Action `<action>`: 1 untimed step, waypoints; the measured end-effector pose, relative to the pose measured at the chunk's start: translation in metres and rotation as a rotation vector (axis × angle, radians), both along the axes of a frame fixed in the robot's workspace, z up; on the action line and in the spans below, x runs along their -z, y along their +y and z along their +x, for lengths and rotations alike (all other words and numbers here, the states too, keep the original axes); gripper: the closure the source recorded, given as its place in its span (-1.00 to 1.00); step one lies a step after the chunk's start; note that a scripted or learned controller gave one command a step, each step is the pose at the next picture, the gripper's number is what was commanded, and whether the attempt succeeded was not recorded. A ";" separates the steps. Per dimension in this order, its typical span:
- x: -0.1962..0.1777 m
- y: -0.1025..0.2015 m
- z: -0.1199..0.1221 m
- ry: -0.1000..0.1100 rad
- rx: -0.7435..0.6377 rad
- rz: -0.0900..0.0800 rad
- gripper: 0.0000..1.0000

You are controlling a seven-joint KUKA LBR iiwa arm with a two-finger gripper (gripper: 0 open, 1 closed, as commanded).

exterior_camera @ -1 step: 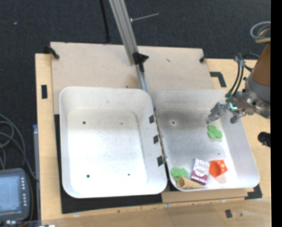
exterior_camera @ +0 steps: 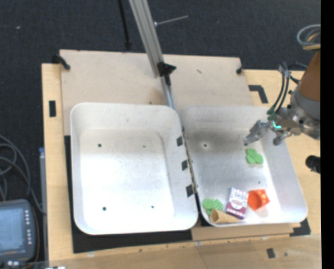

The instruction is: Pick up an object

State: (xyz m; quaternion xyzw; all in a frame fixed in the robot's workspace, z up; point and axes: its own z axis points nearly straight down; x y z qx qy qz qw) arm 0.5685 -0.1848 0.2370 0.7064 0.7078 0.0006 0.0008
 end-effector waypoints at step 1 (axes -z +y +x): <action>0.043 -0.001 -0.005 0.005 0.003 -0.001 -1.00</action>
